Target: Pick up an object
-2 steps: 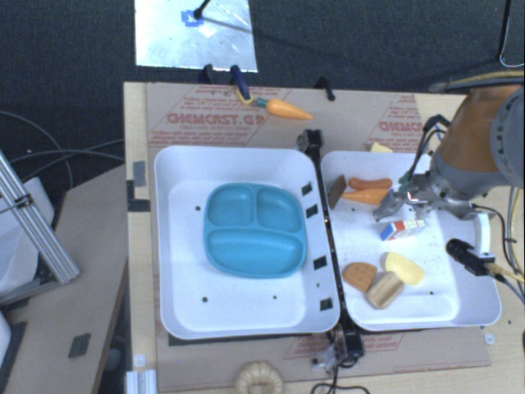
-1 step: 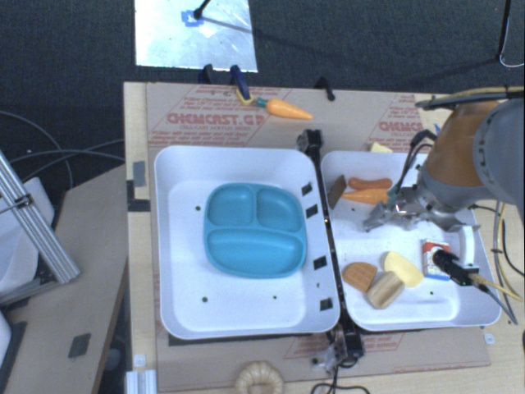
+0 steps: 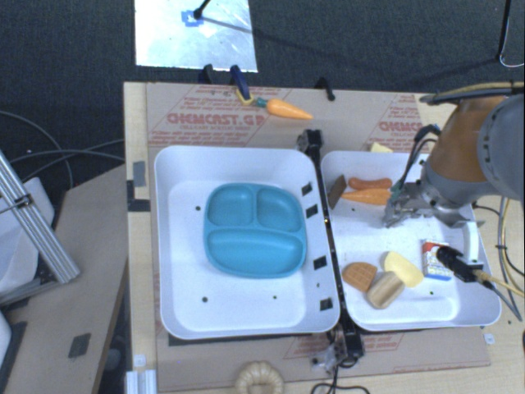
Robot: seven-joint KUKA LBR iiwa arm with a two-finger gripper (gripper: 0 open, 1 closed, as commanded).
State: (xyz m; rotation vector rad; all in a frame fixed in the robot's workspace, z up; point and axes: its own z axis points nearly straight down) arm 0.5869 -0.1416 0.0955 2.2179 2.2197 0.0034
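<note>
My gripper (image 3: 395,214) reaches down into the right bin (image 3: 476,302), its tip low over the bin floor just right of two orange carrot-like pieces (image 3: 369,190). Nothing shows between its fingers. Nearer the front of this bin lie a round brown cookie (image 3: 359,275), a tan bread-like block (image 3: 385,290), a pale yellow piece (image 3: 403,268) and a small red, white and blue carton (image 3: 434,260). The grey arm with its orange band (image 3: 459,142) comes in from the right above the bin.
The left bin (image 3: 176,220) holds a blue divided plate (image 3: 253,228). A toy carrot (image 3: 281,109) lies on the board behind the bins. A black divider (image 3: 321,220) runs between the bins. Cables trail at the right edge.
</note>
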